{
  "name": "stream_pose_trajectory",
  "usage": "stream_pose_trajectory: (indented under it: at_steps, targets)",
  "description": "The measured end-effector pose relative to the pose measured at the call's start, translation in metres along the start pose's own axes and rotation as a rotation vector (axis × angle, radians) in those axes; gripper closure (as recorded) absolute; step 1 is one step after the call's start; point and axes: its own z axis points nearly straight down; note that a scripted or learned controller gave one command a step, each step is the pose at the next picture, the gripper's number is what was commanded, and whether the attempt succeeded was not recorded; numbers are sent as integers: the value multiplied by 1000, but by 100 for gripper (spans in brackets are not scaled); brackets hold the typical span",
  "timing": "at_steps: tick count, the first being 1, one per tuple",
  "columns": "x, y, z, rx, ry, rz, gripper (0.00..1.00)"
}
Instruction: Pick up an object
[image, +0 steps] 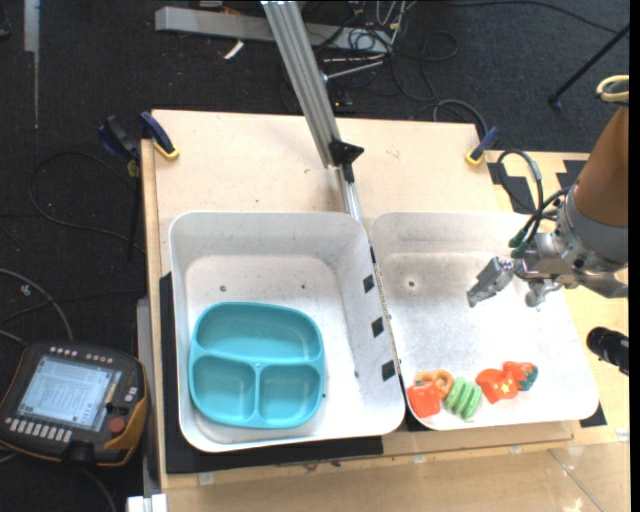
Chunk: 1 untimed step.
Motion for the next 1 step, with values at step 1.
stream_pose_trajectory:
  at_steps: [1]
  targets:
    - [0, 0, 0, 0, 0, 0, 0]
